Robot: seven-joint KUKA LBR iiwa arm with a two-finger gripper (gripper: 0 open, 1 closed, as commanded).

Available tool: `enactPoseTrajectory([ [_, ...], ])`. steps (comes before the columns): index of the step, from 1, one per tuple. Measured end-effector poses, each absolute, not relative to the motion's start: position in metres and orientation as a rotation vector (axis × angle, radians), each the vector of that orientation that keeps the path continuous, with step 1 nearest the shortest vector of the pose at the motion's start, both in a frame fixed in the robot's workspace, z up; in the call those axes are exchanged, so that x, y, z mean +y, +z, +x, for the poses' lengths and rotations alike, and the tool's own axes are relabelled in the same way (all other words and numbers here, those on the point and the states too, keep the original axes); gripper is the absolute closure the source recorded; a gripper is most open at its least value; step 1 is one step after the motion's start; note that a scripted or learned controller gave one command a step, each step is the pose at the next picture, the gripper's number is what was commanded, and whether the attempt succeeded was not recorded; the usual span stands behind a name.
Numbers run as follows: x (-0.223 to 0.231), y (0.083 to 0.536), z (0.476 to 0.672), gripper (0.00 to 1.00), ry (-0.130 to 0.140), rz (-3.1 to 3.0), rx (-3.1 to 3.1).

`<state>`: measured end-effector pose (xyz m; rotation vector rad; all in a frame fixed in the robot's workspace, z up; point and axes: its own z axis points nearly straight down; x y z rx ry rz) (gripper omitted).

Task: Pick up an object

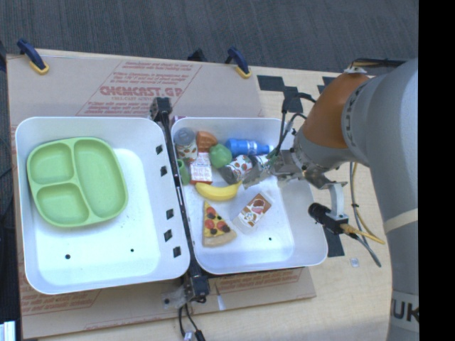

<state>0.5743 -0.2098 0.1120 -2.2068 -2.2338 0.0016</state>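
Right now gripper (257, 170) low in right bin (306, 251) — by banana (217, 190) — finger state unclear.

- Divided plate (77, 182): pale green
- Bins (43, 261): white
- Banana (217, 190): yellow
- Bottle (245, 147): blue
- Pizza slice (215, 225): tan, red topping
- Arm (334, 116): grey, orange band

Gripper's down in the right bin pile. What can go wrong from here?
1. Clutter: the gripper sits among tightly packed items, with the blue bottle, banana and a small can close by, so closing may catch two things or just shove them aside.
2. The snack packet and pizza slice lie flat on the right bin floor; flat items likely slip from a pinch.
3. The grasp can't be confirmed from this angle, so lifting may come up with nothing.
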Motion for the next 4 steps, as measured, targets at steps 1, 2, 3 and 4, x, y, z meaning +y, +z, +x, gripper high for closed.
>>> enactPoseTrajectory([
  [1,-0.206,0.092,0.506,0.0,0.002,-2.213,-2.226],
  [2,-0.206,0.103,0.508,1.0,0.002,-2.211,-2.233],
  [3,-0.212,0.236,0.477,1.0,0.0,-2.217,-2.23],
  [4,-0.212,0.246,0.478,1.0,-0.002,-2.218,-2.23],
])
